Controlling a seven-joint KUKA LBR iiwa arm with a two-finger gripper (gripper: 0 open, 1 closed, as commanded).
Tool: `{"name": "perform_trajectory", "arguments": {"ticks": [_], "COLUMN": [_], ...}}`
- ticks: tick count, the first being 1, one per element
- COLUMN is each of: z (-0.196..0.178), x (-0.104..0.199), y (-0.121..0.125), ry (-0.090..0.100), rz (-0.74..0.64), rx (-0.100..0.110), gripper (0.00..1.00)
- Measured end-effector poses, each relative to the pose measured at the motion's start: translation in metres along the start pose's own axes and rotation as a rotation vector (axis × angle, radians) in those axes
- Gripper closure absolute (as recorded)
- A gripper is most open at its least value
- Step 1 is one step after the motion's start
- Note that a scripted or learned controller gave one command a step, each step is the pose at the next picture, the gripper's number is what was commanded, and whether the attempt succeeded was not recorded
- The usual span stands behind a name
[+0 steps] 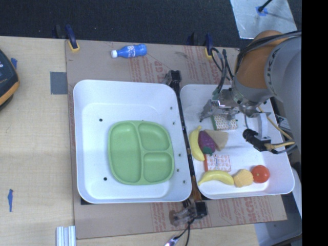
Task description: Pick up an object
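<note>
Gripper (224,118) hangs over a patterned packet (226,122) at the right bin's (287,188) twelve o'clock; finger state unclear. Best to descend squarely, avoiding the eggplant (207,142).

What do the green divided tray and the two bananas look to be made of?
Green tray: likely moulded plastic, matte, uniform colour, rounded compartment ridges. Bananas and: probably plastic toy food, smooth, evenly yellow, faintly glossy.

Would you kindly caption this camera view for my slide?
Gripper above toy food in right bin; green tray in left.
</note>
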State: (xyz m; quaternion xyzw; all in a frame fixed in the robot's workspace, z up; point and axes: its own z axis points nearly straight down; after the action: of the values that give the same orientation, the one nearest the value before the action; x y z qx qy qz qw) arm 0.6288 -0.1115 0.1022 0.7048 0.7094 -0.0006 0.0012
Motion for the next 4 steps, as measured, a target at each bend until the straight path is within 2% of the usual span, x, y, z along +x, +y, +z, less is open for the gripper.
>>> {"name": "perform_trajectory", "arguments": {"ticks": [1,2,3,4], "z": [-0.078,-0.024,0.006,-0.006], "x": [-0.058,-0.003,-0.025,-0.027], "y": [0.023,-0.031,0.006,0.007], "ry": [0.002,0.003,0.002,-0.002], "rz": [0.004,0.001,0.001,-0.002], "rx": [0.001,0.006,-0.002,-0.006], "gripper": [0.00,0.00,0.00,1.00]}}
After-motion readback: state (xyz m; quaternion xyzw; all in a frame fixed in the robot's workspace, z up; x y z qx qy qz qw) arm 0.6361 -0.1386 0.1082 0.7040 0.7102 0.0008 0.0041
